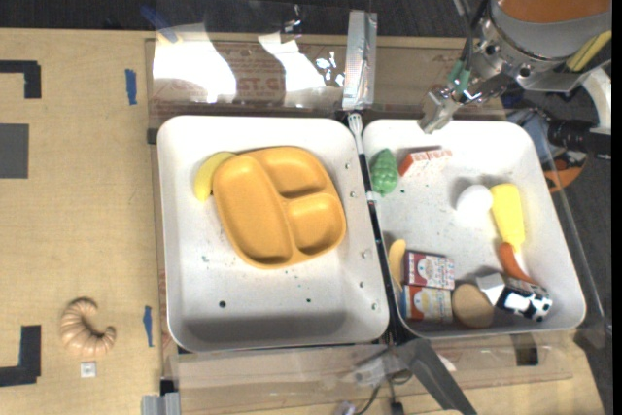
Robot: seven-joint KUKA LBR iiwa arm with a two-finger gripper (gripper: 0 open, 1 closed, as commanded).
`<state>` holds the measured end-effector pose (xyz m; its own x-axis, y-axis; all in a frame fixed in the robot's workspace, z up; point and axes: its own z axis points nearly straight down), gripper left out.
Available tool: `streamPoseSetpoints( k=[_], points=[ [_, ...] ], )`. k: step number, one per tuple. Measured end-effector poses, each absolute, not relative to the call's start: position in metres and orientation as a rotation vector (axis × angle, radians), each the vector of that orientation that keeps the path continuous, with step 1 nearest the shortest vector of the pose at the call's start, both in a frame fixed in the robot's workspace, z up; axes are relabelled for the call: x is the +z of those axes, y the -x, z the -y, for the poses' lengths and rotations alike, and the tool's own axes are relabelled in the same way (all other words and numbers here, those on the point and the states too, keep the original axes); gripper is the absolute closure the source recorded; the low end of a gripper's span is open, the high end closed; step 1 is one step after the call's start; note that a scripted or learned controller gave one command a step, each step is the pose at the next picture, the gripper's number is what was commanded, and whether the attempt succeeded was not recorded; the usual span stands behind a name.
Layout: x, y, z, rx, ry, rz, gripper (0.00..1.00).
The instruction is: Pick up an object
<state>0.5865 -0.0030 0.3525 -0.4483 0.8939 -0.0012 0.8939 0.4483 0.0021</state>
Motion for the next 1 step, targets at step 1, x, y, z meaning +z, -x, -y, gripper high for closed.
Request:
streamPoseSetpoints(
  k=[1],
  points=[
    [0.3165,-0.6214,-0.0432,0.0,-2.069,-2.365,1.0]
  ],
)
